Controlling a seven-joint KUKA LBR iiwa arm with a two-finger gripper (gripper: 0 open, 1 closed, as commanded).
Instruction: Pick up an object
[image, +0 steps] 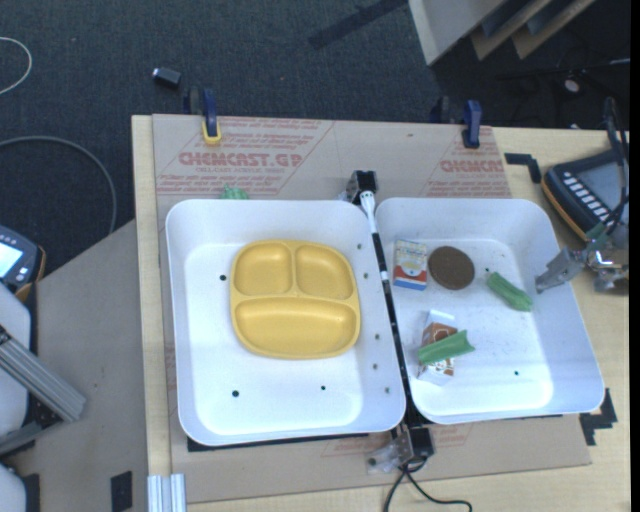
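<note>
The right white bin holds several small objects. A small white and orange carton lies next to a brown round disc. To their right is a green pod-shaped piece. Another green piece rests on a small printed packet near the bin's middle. My gripper reaches in over the right rim of this bin, right of the green pod and apart from it. Nothing is seen held in it.
The left white bin carries a yellow divided plate. Blue clamps stand at the board's far edge. A control pendant lies at the right, beyond the bin. Cables run at the front.
</note>
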